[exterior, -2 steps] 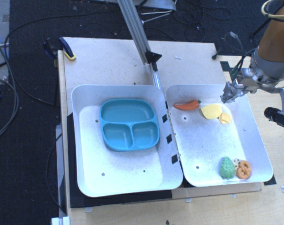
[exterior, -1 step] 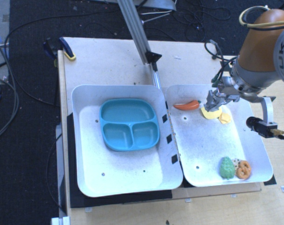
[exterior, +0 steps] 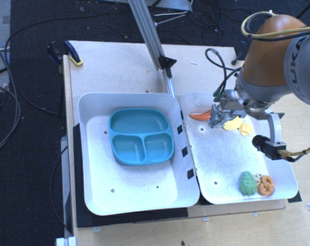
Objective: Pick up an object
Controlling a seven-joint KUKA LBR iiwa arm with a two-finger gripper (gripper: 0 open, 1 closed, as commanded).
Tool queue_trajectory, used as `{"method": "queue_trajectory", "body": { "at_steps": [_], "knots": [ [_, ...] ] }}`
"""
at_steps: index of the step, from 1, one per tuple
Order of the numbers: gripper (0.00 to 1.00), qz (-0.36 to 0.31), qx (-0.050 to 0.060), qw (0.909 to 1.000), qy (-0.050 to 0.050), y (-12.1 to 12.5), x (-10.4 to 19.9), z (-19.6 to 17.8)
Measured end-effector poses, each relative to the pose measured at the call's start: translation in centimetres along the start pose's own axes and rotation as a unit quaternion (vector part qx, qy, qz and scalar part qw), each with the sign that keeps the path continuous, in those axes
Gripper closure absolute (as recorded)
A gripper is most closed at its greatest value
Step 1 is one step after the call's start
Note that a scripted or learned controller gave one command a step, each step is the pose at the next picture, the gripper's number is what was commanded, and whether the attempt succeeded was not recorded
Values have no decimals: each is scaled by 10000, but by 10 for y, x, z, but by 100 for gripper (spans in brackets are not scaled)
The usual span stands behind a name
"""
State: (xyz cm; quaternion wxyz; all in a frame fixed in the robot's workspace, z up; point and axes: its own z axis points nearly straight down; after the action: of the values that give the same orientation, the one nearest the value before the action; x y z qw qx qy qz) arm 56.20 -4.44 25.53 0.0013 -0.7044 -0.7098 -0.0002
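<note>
- Table [exterior: 119, 65] — pale top carrying both bins; the landmark for all positions below is the right bin [exterior: 226, 152].
- Arm [exterior: 275, 55] — grey body with an orange band, reaching in over the right bin's far right corner and bent downward, so the wrist hangs above the bin's far end; the pose suits a near-vertical descent onto items lying there.
- Left bin [exterior: 139, 183] — touching the right bin's left wall; it holds a blue compartment tray [exterior: 142, 136], lying flat and well apart from the arm.
- End effector [exterior: 220, 118] — low over the right bin's far end, between an orange piece and a yellow one; whether it is wide or narrow cannot be told, and nothing is visibly held.
- Yellow object [exterior: 238, 125] — just right of the end effector on the bin floor; likely the pick target, judging by closeness.
- Green object [exterior: 247, 183] — at the bin's near right corner, touching or just beside a pretzel [exterior: 265, 185]; loose, probably scattered.
- Orange object [exterior: 200, 116] — by the bin's far left wall — just left of the end effector.
</note>
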Motion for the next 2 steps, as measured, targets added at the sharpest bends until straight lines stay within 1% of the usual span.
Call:
{"method": "queue_trajectory", "body": {
  "at_steps": [1,2],
  "knots": [
    [100,4,12,10000,-3,-18,48,17],
    [100,7,8,10000,-4,-35,89,25]
  ]
}}
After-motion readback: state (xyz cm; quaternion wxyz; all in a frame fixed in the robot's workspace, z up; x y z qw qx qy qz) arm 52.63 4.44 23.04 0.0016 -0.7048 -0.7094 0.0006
